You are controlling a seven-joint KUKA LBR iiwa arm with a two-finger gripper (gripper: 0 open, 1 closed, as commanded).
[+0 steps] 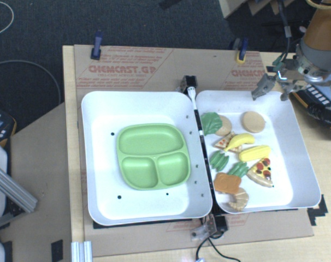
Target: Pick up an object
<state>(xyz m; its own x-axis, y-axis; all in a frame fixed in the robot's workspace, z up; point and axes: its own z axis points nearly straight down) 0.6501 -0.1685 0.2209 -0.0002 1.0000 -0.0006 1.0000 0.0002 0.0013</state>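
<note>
While the end effector (272,87) hangs released, fingers spread and grasping nothing, over the 1 o'clock corner of the right bin (305,162), the toy foods lie loose within that bin: leaf (211,123), round cookie (254,121), banana (241,141), corn cob (254,153), pizza slice (262,172), toast (227,183) and pretzel (237,200). Left bin (94,162) at 9 o'clock carries a green divided plate (153,155).

Arm (321,31) cropped at right edge
</note>
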